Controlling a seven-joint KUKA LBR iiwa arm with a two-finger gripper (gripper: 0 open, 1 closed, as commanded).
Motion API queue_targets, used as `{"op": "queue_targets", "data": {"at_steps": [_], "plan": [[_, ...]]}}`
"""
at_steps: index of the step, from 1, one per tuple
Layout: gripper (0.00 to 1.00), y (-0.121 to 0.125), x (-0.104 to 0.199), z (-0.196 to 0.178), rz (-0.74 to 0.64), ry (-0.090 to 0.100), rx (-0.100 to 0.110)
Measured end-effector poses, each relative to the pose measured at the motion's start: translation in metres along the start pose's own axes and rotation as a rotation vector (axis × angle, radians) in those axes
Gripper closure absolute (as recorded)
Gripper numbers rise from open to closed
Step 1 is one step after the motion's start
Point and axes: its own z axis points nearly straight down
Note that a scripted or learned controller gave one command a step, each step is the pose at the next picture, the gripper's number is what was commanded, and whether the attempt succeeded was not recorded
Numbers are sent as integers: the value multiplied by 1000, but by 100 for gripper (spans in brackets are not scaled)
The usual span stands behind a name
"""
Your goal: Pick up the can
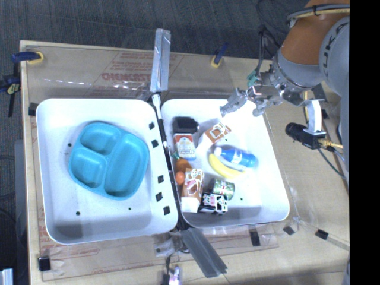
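The can (pixel 223 189) is small and green with a silver end. It lies on its side near the front of the right bin (pixel 270 159), between a yellow banana (pixel 221 167) and a black-and-white carton (pixel 212 203). My gripper (pixel 244 107) hangs over the bin's back right corner, well behind the can. It is open, with its fingers (pixel 229 107) spread apart and nothing between them.
The right bin also holds a blue-and-white bottle (pixel 238 158), a small brown box (pixel 218 132), a black object (pixel 184 124), a red-labelled bottle (pixel 183 145), an orange (pixel 181 165) and a brown carton (pixel 193 183). A blue divided tray (pixel 110 159) lies in the left bin (pixel 53 212).
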Motion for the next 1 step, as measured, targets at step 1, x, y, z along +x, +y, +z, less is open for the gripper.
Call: {"op": "queue_targets", "data": {"at_steps": [1], "plan": [[0, -10, -16, 14, -195, 0, -1]]}}
